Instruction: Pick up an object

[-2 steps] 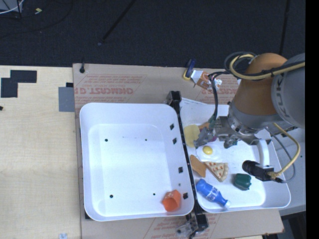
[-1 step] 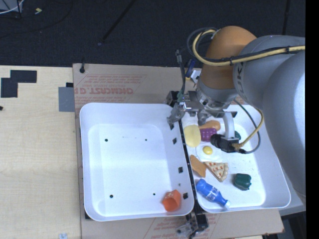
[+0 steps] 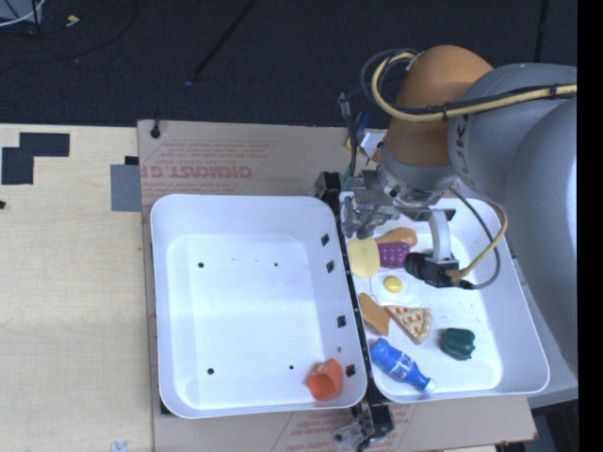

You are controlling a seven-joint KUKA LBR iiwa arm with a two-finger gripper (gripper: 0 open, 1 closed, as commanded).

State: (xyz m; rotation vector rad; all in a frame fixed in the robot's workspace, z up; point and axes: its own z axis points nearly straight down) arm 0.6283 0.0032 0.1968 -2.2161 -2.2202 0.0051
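Grey metal gripper (image 3: 361, 217) low over right shallow white plastic bin (image 3: 528, 347), just above rounded yellow toy piece (image 3: 363, 258); grasp state unreadable. Glossy blue toy bottle (image 3: 399, 364) lying near front rim.

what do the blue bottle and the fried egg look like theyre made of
Blue bottle: likely moulded plastic, glossy; bright highlights on its body, uniform blue with a white band. Fried egg: probably toy plastic or rubber, smooth; flat white with an evenly yellow raised yolk. Both look like play food, though the view is too coarse to be sure.
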